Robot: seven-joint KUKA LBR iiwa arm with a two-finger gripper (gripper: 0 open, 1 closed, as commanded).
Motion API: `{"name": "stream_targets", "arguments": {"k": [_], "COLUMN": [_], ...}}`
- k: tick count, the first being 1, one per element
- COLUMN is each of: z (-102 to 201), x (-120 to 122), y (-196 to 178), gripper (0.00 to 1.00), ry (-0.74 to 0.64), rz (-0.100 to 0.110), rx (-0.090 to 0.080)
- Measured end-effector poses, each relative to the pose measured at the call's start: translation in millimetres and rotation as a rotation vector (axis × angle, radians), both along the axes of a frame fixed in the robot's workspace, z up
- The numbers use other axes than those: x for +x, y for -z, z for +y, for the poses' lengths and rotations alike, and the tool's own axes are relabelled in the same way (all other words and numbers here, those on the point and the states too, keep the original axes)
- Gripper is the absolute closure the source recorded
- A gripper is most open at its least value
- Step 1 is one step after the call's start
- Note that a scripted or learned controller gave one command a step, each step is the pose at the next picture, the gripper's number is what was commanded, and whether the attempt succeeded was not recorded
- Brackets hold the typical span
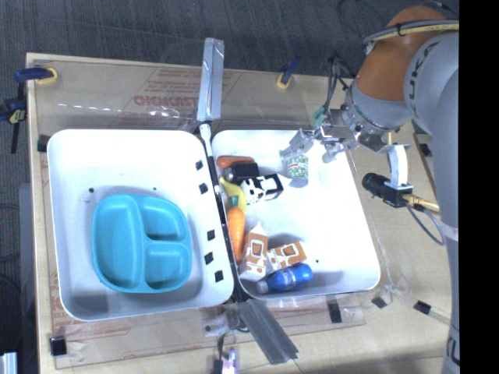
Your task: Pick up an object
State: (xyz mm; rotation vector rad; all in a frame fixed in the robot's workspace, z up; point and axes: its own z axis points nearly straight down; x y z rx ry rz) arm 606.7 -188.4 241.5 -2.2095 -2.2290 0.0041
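Toys and food packs lie piled in the right bin, down and to the left of the gripper, likely so it can reach them. A small can with a green and white label sits pinched between its fingers, lifted a little.

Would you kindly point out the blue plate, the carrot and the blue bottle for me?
Blue plate (142,242), camera view, on the ridge between its compartments.
Carrot (235,231), camera view, mid-length of its orange body.
Blue bottle (290,277), camera view, middle of its side.
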Motion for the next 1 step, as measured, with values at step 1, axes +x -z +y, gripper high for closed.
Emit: {"name": "stream_targets", "arguments": {"k": [1], "z": [-19.4], "x": [45.7], "y": [131.5], "gripper": [0.0], "ry": [-0.075], "rz": [-0.006], "rx": [-0.001]}}
